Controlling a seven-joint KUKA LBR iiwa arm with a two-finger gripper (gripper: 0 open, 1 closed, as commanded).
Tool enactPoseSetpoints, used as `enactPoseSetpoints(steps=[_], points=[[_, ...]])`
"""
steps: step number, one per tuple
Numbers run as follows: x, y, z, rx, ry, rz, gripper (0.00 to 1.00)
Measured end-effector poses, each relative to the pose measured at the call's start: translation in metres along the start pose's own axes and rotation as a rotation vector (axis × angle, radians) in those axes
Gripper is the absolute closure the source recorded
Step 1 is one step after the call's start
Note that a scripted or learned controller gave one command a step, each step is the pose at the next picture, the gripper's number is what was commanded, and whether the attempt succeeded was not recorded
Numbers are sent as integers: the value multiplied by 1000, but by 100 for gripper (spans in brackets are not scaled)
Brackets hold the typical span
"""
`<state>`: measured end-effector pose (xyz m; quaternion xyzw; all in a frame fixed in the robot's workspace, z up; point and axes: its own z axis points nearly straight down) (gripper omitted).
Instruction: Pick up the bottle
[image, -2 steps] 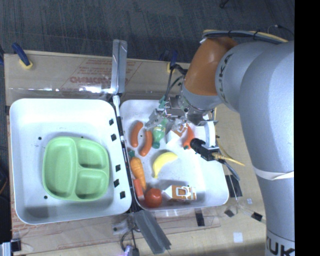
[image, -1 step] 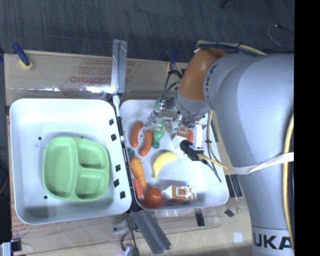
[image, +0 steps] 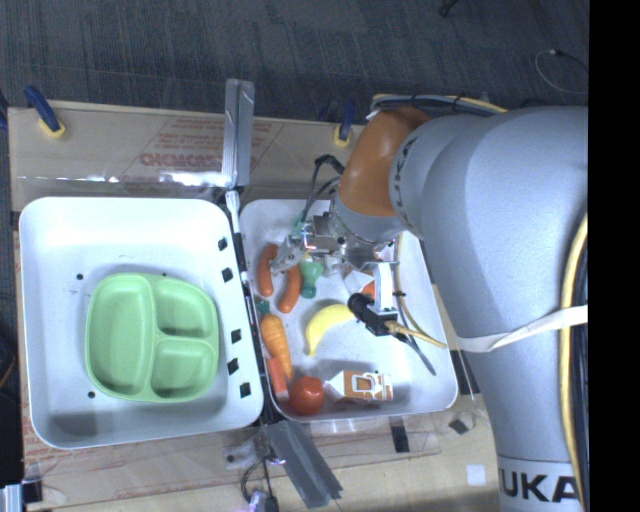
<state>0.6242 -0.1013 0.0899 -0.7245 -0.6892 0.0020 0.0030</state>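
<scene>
The bottle (image: 365, 385) is orange with a white label and lies on its side at the front of the right bin (image: 425, 300), next to a red tomato (image: 307, 394). My gripper (image: 312, 250) is low over the back left part of that bin, well behind the bottle. Just under it sits a small green object (image: 311, 270), with two orange-red sausage-shaped pieces (image: 290, 288) beside it. The wrist hides much of the bin's back.
A yellow banana (image: 325, 322) lies mid-bin between gripper and bottle. An orange carrot (image: 276, 340) lies along the left wall. The left bin (image: 60, 240) holds a green divided plate (image: 152, 337). A metal clamp (image: 238, 130) stands between the bins.
</scene>
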Motion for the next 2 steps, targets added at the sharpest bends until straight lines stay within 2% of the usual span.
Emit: enactPoseSetpoints(steps=[1,2], points=[[0,2,-12,-4,-1,-5,100],[35,-8,-123,-1,-1,-3,100]])
